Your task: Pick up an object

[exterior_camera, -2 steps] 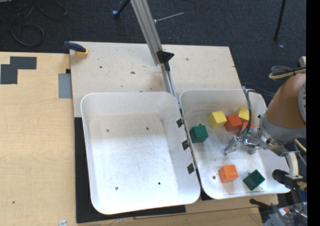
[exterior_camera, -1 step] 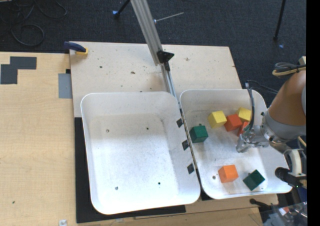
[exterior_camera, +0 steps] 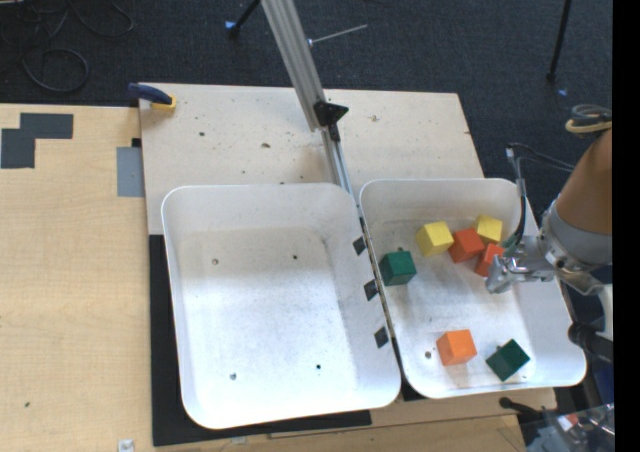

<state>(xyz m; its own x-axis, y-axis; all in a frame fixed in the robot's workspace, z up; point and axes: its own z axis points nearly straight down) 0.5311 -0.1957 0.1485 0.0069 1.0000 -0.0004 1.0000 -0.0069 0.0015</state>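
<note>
The right bin (exterior_camera: 430,190) holds several small cubes. A yellow cube (exterior_camera: 436,237), an orange-red cube (exterior_camera: 466,244) and a second yellow cube (exterior_camera: 489,230) cluster near its back right. A green cube (exterior_camera: 398,267) lies by the left wall. Toward the front lie an orange cube (exterior_camera: 457,347) and a dark green cube (exterior_camera: 508,359). My gripper (exterior_camera: 503,273) hangs low over the bin's right side, right beside a red block (exterior_camera: 488,259) that it partly covers. Whether it touches the block is unclear.
The left bin (exterior_camera: 200,205) sits beside the right one, with black clips (exterior_camera: 371,289) on the shared divider. A slanted aluminium post (exterior_camera: 295,45) rises behind the bins. The arm's wrist (exterior_camera: 585,210) occupies the right edge. A wooden bench top (exterior_camera: 60,270) lies to the left.
</note>
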